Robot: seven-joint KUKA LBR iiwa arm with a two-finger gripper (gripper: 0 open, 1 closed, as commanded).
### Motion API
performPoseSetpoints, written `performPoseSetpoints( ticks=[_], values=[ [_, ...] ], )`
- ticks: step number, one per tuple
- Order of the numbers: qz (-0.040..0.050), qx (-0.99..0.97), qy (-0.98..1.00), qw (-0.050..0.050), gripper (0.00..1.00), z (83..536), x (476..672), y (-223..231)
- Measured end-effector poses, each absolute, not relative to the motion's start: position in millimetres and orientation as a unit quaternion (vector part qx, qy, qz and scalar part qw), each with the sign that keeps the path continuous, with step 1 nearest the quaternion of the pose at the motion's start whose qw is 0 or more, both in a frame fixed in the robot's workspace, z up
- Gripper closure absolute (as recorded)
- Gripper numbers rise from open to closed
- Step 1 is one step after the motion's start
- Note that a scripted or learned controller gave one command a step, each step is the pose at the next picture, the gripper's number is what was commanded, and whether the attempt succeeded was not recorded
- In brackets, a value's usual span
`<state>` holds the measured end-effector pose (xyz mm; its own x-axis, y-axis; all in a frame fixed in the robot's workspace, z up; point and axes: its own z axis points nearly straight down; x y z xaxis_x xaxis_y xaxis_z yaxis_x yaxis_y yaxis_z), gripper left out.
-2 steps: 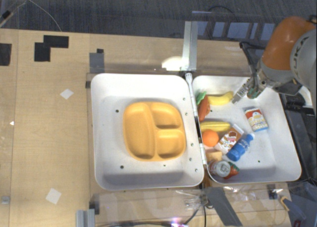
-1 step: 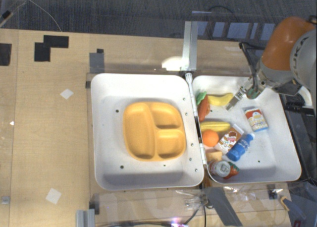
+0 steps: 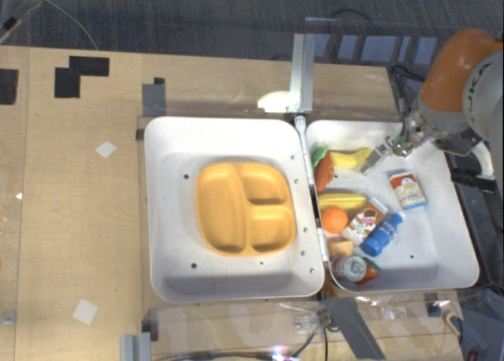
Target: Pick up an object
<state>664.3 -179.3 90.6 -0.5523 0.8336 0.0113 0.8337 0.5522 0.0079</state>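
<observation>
The right bin (image 3: 441, 261) holds a cluster of play food along its left side. A banana (image 3: 349, 159) lies at the top beside a carrot (image 3: 323, 173). Below them lie a yellow corn cob (image 3: 342, 200), an orange (image 3: 335, 220), a small snack box (image 3: 364, 224), a blue bottle (image 3: 383, 234) and a can (image 3: 356, 269). A red and white carton (image 3: 407, 191) lies apart, toward the bin's middle. My gripper (image 3: 379, 154) hangs low over the bin's back part, just right of the banana's end, with nothing seen in it.
The left bin (image 3: 169, 194) bears a yellow divided plate (image 3: 244, 207). A metal post (image 3: 303, 76) stands behind the seam between the bins. The arm's orange band (image 3: 457, 68) and grey wrist overhang the right bin's back right corner. Wooden bench stretches to the left.
</observation>
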Motion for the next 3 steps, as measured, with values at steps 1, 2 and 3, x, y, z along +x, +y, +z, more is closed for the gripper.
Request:
performPoseSetpoints(
  ticks=[1,2,3],
  values=[
    [0.0066,-0.273,-0.962,0.006,0.0,88.0,664.1,-188.3],
    [0.0033,-0.339,-0.941,0.0,0.0,87.7,659.5,-126.1],
    [-0.0004,-0.325,-0.946,0.0,0.0,87.5,658.8,-163.9]
  ],
)
